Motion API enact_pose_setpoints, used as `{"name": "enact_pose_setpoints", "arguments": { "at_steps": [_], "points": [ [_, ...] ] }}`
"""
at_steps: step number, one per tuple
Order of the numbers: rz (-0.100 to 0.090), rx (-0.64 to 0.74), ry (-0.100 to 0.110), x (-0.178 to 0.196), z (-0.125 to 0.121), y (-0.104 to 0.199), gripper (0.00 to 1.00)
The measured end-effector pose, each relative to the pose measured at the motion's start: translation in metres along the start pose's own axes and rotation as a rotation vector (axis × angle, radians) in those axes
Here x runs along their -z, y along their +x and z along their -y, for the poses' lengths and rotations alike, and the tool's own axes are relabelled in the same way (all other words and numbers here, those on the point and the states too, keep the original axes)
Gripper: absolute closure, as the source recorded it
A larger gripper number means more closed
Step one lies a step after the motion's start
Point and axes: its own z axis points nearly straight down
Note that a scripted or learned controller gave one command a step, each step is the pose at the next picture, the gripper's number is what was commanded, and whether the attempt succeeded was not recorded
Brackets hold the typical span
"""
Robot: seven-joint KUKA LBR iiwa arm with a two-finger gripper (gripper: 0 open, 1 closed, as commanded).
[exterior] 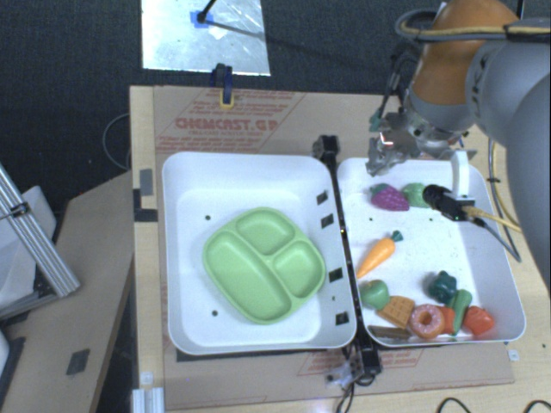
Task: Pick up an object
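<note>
My gripper [380, 167] hangs over the far left corner of the right bin [499, 265], just above a purple bunch of grapes [390, 198]. Nothing shows between its fingers. A green round item [417, 194] lies right of the grapes. An orange carrot [377, 255] lies in the bin's middle. Along the near edge sit a green ball-like item [374, 294], a tan waffle piece [398, 310], a pink doughnut [426, 320], a dark green pepper [443, 286], a green vegetable [461, 305] and a red item [479, 320].
The left bin [185, 188] holds a light green divided plate [263, 264]. A black divider with clips [336, 231] runs between the bins. A shiny metal sheet [205, 22] lies beyond the bench at the back.
</note>
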Motion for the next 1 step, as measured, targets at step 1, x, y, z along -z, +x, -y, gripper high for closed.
{"name": "enact_pose_setpoints", "arguments": {
  "at_steps": [1],
  "points": [
    [-0.001, 0.002, 0.001, 0.0133, 0.0125, 0.0044, 1.0]
  ]
}}
